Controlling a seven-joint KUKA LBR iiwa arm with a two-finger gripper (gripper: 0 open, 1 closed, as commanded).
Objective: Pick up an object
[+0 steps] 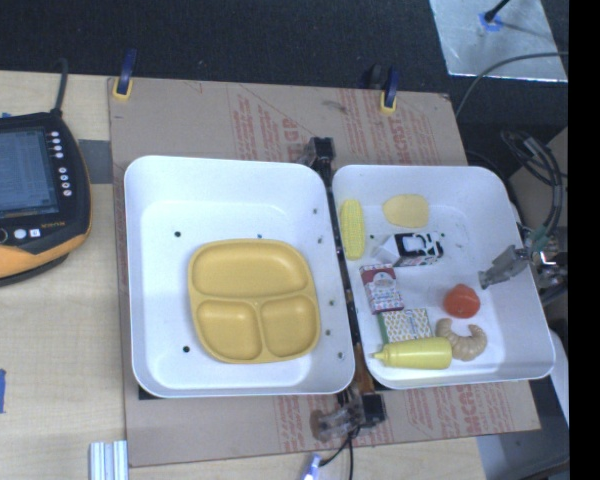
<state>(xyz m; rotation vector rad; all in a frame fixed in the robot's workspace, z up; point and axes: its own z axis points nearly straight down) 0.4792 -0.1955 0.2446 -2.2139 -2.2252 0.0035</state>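
Note:
The right bin (500, 193) holds several small items: a corn cob (352, 228), a pale yellow oval piece (406, 210), a black-and-white item (418, 246), a red-and-white carton (381, 288), a checkered packet (408, 322), a yellow squeeze bottle (417, 353) lying flat, a red tomato (462, 301) and a tan curved piece (468, 340). My gripper (504, 266) pokes in at the bin's right rim, just above and to the right of the tomato. It touches none of the items.
A yellow divided plate (252, 300) lies in the left bin (150, 198). A tablet controller with an orange edge (20, 198) rests on the bench at far left. Cables hang past the right bin's edge.

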